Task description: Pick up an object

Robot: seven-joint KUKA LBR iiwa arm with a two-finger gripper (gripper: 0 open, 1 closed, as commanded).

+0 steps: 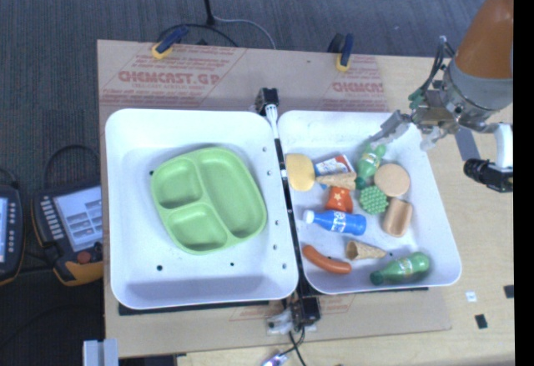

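Note:
The right bin [442, 227] holds several toy foods. Among them are a small green bottle [370, 162], a tan round cookie [392, 180], a blue bottle [335, 223], a red sausage [325, 260], a yellow round piece [299, 172] and a larger green bottle [400, 268]. My gripper [409, 132] hangs over the bin's back right corner, just above and right of the small green bottle. Its fingers are spread open and there is nothing between them.
The left bin [125, 189] carries a green divided plate [207, 199]. Also in the right bin are a red and white packet [334, 164], an orange can [338, 198], a brown cylinder [396, 217] and a cone [365, 251]. Clamps [342, 52] sit at the board's back edge.

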